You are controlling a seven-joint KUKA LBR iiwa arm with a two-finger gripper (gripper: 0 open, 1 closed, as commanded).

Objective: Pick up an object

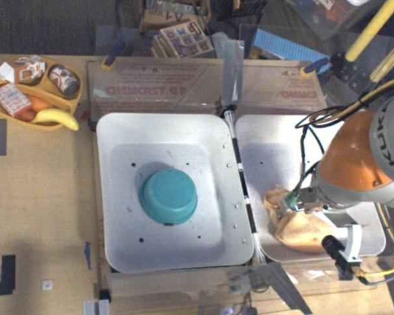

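Claw: the claw (295, 201) sits low in the right bin, under the grey arm (354, 169) with its orange band. Whether it is open or closed cannot be told; the wrist and cables cover the tip.

Thing: a tan, crumpled bag (301, 227) lies in the right bin (266, 140), near the front edge. Its upper left lobe lies just beside the claw, perhaps touching it.

Contact: claw and bag meet or nearly meet at the bag's top. Nothing shows the bag being gripped.

Left bin: a teal bowl (169, 196) rests upside down near the middle of the left bin (118, 143), well apart from the arm.

Bench: a yellow tray (3, 107) with a banana (56, 117) and small packets sits at the far left, outside both bins.

Done: by my reading, the approach is made; the claw is down at the bag.

Left: a firm grip and a lift. The bag rests on the bin floor, so no pickup is shown yet.

Risk: the bag looks soft and loose, so it may fold or slip out on the lift.
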